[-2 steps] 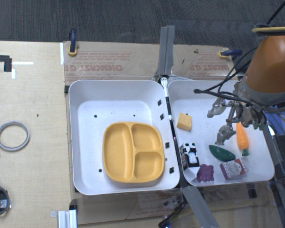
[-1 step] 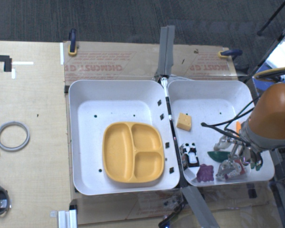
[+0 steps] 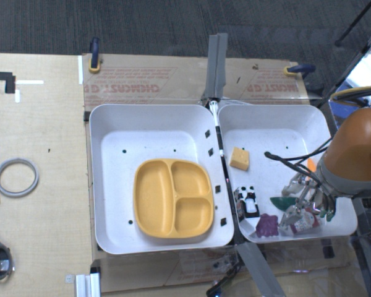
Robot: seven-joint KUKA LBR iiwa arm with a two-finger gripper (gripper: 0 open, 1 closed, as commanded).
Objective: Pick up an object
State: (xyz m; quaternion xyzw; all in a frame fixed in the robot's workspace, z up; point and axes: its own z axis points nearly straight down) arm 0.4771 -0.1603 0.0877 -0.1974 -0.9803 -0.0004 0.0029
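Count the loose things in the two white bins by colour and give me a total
Yellow: 2, the divided plate and the cheese-like wedge
Purple: 1, the grape-like bunch
Black and white: 1, the small toy
Green: 1, the piece beside the gripper
Total: 5

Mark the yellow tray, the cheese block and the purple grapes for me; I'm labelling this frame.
Tray (image 3: pixel 173 198), camera view: on the ridge where its compartments meet.
Cheese (image 3: pixel 239 159), camera view: middle of its top face.
Grapes (image 3: pixel 267 226), camera view: centre of the bunch.
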